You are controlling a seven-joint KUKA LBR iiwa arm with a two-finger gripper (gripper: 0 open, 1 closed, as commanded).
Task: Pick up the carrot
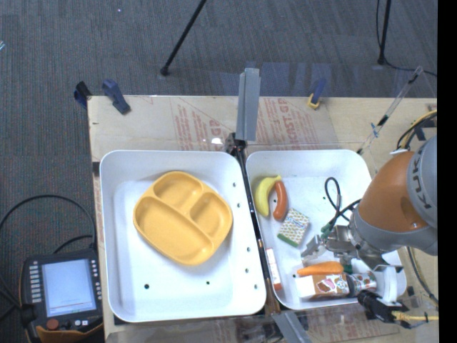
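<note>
You had two white bins side by side on the bench: the left bin (114, 191) in the lower left centre of the frame and the right bin (314, 159) in the lower right. In the left bin lay a yellow divided plate (183, 216), tilted on the diagonal. The carrot (320, 269) lay near the lower edge of the right bin, lengthwise across the frame, resting just above a small carton with a red label (325, 286) and touching or nearly touching it.

Your arm (400, 202) came in from the right edge of the frame, its orange band large over the right bin's right rim. The gripper (323, 246) sat low in the right bin, just above the carrot in the frame and very close to it. You could not tell from this angle whether its claw stood apart or together, and nothing showed clamped in it; the carrot lay on the bin floor.

Further up the same bin, near the divider, a banana (265, 193) lay beside a red sausage (280, 200), the two touching. Below them sat a small patterned packet (293, 226), between the sausage and the gripper. A teach pendant (61, 289) sat at the lower left corner of the frame, off the bench.
</note>
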